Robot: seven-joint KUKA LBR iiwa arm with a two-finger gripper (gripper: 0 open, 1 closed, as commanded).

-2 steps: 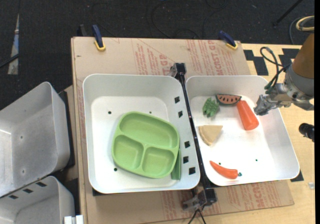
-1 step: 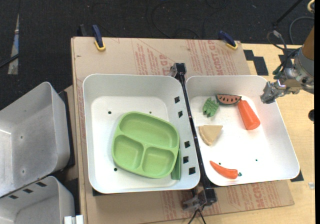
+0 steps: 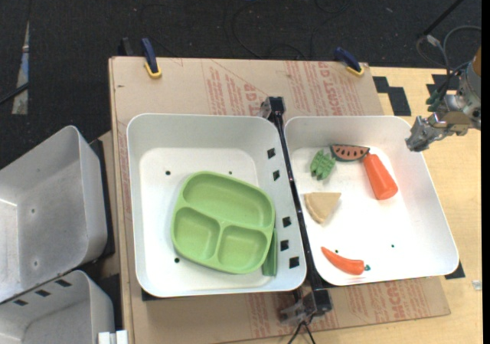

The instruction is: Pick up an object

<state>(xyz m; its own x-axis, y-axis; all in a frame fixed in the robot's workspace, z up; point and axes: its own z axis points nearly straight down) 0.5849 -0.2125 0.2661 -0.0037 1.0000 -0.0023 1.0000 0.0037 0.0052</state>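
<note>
The right bin [image 3: 429,204] holds several toy foods. A watermelon slice [image 3: 349,153] lies at the back, with a green leafy piece [image 3: 322,164] to its left. An orange carrot [image 3: 380,176] lies just right of the slice. A beige wedge [image 3: 322,205] sits near the bin's left wall, and a red chili pepper [image 3: 344,260] lies near the front. My gripper [image 3: 423,135] hangs at the bin's back right rim, above and to the right of the carrot, with nothing visibly in it.
The left bin [image 3: 153,143] holds a green divided tray [image 3: 223,221]. Both bins sit on a cardboard-covered board [image 3: 230,82] held by clamps at the back. Two more white bins [image 3: 42,212] stand off the bench at the left. Cables lie on the dark floor behind.
</note>
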